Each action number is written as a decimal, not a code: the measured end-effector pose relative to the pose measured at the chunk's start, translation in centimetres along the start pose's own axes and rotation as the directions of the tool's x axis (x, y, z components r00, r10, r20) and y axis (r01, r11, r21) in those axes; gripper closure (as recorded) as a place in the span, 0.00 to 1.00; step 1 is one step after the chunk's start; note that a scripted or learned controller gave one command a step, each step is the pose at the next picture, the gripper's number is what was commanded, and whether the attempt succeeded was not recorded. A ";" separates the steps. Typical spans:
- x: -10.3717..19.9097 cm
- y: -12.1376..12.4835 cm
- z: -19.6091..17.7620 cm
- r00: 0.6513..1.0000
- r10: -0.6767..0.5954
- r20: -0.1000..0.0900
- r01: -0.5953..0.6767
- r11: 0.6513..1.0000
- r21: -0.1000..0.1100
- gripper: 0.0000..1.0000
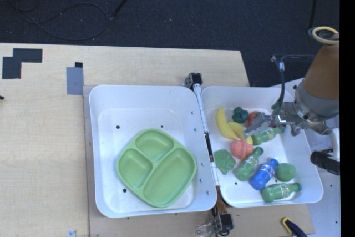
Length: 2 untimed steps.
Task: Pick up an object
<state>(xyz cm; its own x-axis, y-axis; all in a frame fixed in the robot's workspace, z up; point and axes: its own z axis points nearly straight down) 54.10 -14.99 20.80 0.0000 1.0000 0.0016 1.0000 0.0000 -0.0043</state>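
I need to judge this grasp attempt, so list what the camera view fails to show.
- End effector: too small and cluttered to tell whether it is open or shut, or touching the green bottle beneath it.
- Red toy: partly hidden behind the end effector.
- Arm: cut off at the right edge.
- Yellow-handled tool: cut off at the bottom edge.

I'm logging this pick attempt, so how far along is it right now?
Done: the arm has reached into the right bin, its gripper low among the toys near a green bottle and the banana. In hand: nothing visibly; whether anything sits between the fingers can't be told. Left: securing one object and lifting it out. The blue bottle and pink toy lie untouched; the green divided plate sits in the left bin.
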 end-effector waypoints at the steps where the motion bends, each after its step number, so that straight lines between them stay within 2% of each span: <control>1: 0.4 0.0 11.3 1.000 0.001 0.000 -0.001 1.000 -0.001 0.00; 2: 0.2 -0.1 10.3 1.000 0.006 -0.001 -0.006 1.000 0.001 1.00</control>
<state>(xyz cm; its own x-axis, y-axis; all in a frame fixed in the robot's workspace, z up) 53.96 -14.73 10.46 0.0063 1.0000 0.0027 1.0000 -0.0062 -0.0054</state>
